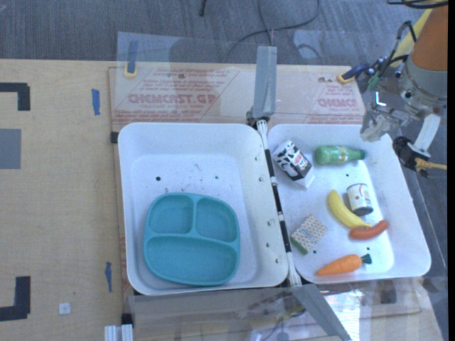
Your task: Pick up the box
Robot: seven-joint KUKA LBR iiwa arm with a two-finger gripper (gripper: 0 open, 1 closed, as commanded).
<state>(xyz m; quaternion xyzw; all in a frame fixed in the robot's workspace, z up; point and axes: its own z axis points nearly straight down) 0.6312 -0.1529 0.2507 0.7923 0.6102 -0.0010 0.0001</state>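
Note:
A small flat box (308,233) with a speckled yellow and green face lies near the front left of the right bin (398,183). A black and white carton (292,160) lies tilted at that bin's back left, against the divider. My gripper (374,126) hangs over the bin's back right corner, just right of a green bottle (339,154). It is well apart from both the box and the carton, and nothing shows in its grasp.
Also in the right bin are a banana (343,209), a small can (360,198), a red sausage-like piece (369,229) and a carrot (343,264). The left bin (142,148) holds a teal divided plate (191,239). Cables hang by the arm at the right.

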